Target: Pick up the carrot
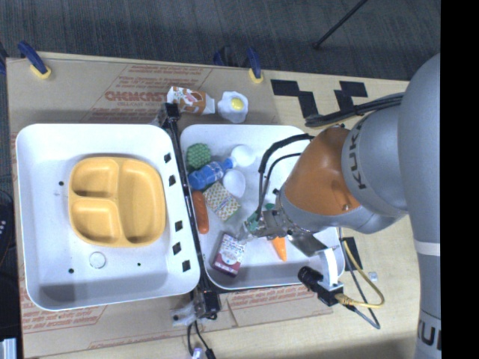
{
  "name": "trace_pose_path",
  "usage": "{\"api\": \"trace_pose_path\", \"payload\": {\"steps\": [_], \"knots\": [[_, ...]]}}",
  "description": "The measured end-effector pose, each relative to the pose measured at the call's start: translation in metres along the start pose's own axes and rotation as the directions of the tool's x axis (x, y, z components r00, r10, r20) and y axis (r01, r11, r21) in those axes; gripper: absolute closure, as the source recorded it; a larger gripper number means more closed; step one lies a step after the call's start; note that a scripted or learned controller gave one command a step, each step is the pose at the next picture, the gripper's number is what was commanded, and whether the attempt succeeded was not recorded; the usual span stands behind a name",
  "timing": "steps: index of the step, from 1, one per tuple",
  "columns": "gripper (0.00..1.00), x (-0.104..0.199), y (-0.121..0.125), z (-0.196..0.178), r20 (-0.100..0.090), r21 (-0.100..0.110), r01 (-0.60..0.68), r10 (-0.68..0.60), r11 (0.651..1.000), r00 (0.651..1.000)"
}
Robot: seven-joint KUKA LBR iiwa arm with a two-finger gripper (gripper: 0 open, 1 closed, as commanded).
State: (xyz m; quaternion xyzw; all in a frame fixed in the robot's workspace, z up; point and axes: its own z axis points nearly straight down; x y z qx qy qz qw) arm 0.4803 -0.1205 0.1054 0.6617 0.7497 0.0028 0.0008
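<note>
The carrot (pixel 279 247) lies on the floor of the right bin (pixel 288 275), toward its near edge and right of the middle. The gripper (pixel 271 225) hangs directly over its far end, so that only the near, tapering part of the orange body shows below the wrist hardware. Whether the gripper is touching the carrot or just above it cannot be told, and its state, open or closed, cannot be told either.

The carrot's long axis runs near to far with a slight lean, its narrow tip pointing near and a little right.

Just left of it lies a dark red packet (pixel 229 255). Farther left, along the bin's left wall, a red-orange sausage (pixel 200 211) lies lengthwise. The left bin (pixel 45 275) holds a yellow divided tray (pixel 117 200).
</note>
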Motion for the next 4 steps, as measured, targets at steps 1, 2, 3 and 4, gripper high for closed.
{"api": "trace_pose_path", "payload": {"steps": [1, 2, 3, 4], "knots": [[1.00, -0.030, -0.008, 0.014, -0.001, 0.008, 0.291, -0.291, 0.957, 0.957], [1.00, -0.029, 0.030, 0.014, -0.001, 0.007, 0.436, -0.436, 0.900, 0.900], [1.00, 0.010, -0.003, 0.014, -0.003, 0.009, 0.367, -0.367, 0.930, 0.930], [1.00, -0.007, -0.004, -0.098, 0.001, 0.007, 0.186, -0.186, 0.983, 0.983]]}}
